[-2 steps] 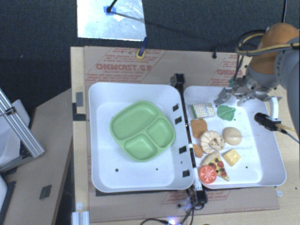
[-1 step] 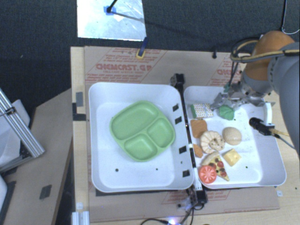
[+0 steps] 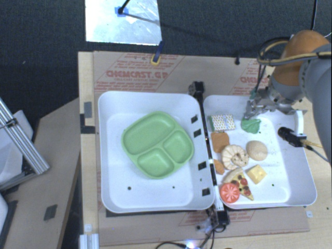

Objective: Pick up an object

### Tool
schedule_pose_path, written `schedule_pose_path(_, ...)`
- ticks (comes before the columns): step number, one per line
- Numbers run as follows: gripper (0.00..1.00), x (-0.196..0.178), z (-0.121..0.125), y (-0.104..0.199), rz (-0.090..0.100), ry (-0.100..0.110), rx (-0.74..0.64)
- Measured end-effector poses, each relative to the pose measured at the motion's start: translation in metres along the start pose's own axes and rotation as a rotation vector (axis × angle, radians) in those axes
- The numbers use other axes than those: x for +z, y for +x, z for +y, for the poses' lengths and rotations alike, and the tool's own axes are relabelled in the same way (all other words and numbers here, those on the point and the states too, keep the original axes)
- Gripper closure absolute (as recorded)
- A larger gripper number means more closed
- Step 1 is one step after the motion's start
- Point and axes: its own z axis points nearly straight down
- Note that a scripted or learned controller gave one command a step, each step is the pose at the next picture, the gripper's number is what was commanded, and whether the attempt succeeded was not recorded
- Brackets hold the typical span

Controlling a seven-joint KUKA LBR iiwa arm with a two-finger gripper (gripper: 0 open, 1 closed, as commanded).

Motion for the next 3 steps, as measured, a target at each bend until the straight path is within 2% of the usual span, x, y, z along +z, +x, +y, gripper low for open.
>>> schedule_pose_path(1,1.0,-0.064,0.008,-0.003,0.001,-0.001,0.003)
schedule_pose_path(2,1.0,-0.108,0.01,0.001,0.002,0.001,0.002)
schedule_pose_path(3,1.0,-0.129,0.011,0.001,0.002,0.003,0.002)
